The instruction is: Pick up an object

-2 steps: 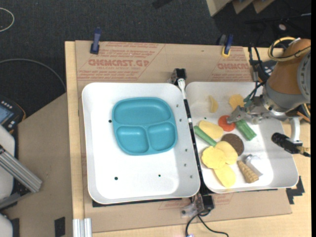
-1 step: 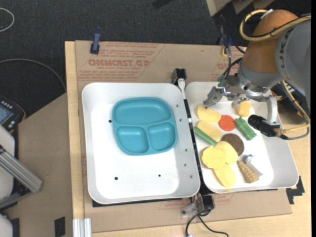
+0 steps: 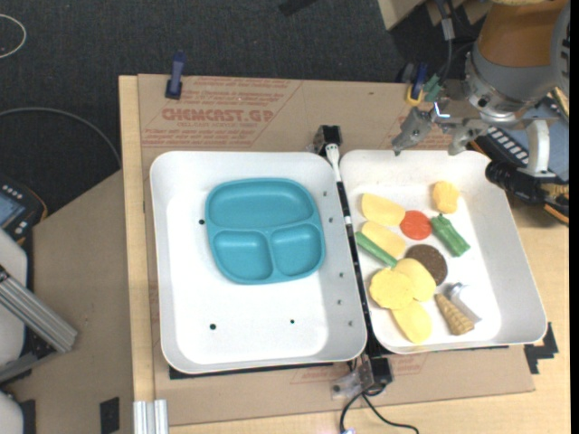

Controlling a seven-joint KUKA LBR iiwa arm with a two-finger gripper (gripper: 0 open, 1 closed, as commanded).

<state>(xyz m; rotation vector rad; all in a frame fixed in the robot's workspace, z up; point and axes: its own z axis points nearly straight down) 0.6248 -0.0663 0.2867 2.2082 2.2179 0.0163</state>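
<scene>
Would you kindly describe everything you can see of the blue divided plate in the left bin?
The blue plate is a teal, matte tray of plastic look with rounded corners and a raised rim. It has three compartments: one wide one along the far side and two smaller ones side by side on the near side. It lies flat and upright on the floor of the left bin, toward its far half, turned slightly askew. Nothing lies in it.

Looks like a robot lab, not a home. Two white bins (image 3: 249, 333) side by side on a brown board (image 3: 226, 107) held down with blue clamps (image 3: 175, 75). Wires (image 3: 362, 414) hanging off the front, dark carpet (image 3: 90, 25) underneath, metal rails (image 3: 36, 319) at the left.
</scene>
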